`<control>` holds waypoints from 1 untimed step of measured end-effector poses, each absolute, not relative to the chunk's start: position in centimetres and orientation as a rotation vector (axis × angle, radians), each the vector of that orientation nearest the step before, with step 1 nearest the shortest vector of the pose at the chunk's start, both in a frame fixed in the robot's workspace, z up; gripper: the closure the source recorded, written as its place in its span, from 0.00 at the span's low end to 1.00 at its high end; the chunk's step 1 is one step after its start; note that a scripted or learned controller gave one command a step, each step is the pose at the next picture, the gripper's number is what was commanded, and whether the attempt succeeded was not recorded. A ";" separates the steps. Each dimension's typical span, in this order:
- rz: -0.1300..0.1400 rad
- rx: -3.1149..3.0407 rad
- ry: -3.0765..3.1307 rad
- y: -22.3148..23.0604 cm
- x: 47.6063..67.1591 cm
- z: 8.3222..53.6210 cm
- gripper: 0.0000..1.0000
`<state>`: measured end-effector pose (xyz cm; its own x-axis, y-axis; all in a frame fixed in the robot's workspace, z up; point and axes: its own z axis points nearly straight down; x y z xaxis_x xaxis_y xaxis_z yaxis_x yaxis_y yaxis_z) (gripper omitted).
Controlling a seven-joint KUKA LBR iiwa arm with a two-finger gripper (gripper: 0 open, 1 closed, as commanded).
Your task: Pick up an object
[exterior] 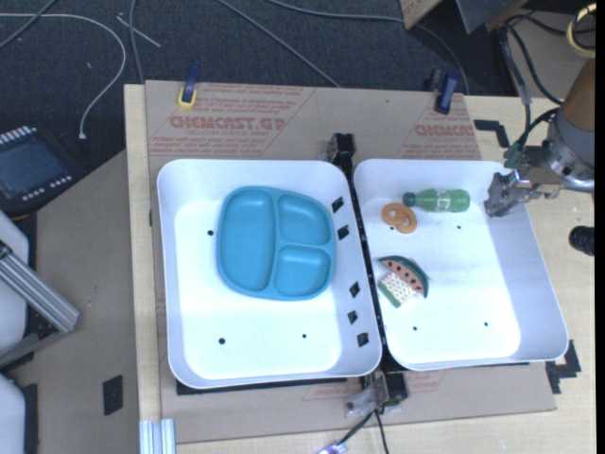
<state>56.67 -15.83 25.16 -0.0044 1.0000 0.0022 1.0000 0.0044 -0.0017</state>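
Brown board covers the worktop (284, 112), carrying two white bins. Just left of the hand (501, 197), in the right bin (529, 282), lies a green bottle (437, 200), long axis running left-right, its darker cap end pointing away from the hand. Beyond it sit a brown pretzel (399, 217) and, lower, a watermelon slice (404, 280). Farther left, the other bin (189, 329) holds a blue tray (276, 242). The hand hovers at the right bin's edge; whether it grips anything cannot be told.

A robotics lab: clamped bench (284, 112), loose cables (113, 26).
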 end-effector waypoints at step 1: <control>0.000 -2.215 -2.224 -11.5 57.2 24.2 1.00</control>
<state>57.19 -11.48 24.18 -0.0044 1.0000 0.0019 1.0000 0.0044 -0.0019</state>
